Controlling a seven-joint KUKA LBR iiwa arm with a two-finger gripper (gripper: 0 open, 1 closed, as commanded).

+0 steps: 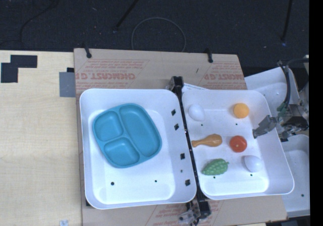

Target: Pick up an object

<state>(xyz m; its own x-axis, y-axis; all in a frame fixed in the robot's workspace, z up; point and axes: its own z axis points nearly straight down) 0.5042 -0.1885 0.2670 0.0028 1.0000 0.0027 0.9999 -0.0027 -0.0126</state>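
Blue plate (126,134) in left bin (96,189)

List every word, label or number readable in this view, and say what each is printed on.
"CHEMCAST GP", red print, seen upside down on the brown protective sheet behind the left bin.
The same "CHEMCAST GP" repeats behind the right bin, fainter.
Red print on the sheet's front edge: too small to read.
Nothing readable on the toys or blue plate.
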